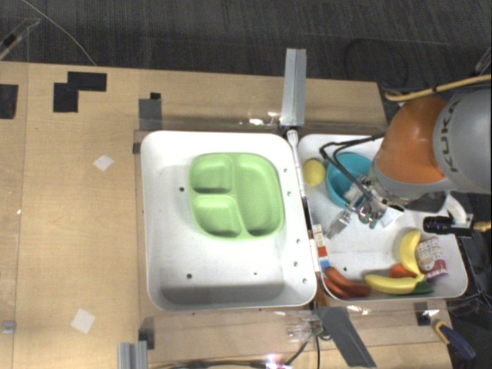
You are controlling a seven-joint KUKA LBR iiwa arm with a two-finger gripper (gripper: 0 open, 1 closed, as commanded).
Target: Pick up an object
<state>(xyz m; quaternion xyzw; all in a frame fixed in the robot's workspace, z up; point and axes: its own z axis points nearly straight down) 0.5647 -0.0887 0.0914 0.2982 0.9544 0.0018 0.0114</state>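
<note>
Right bin [455,283] crowds banana [393,284], lemon [313,173], blue bowl [342,181] round hand [344,220].

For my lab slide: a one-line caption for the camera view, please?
KUKA arm's claw hangs over the right bin near a blue bowl and bananas; green tray sits in the left bin.

Wooden tabletop [69,229] fills left and centre of frame; dark carpeted floor [192,14] along top. Black tape patches [77,89] at upper left of tabletop, pale square stickers [102,162] at left and lower left. Metal bracket [294,87] stands upright at top centre, above seam between two bins. Left white bin [165,271] at centre holds green three-compartment tray [234,194], tray lying flat, toward bin's upper half. Right white bin [453,279] at right of frame.
</note>
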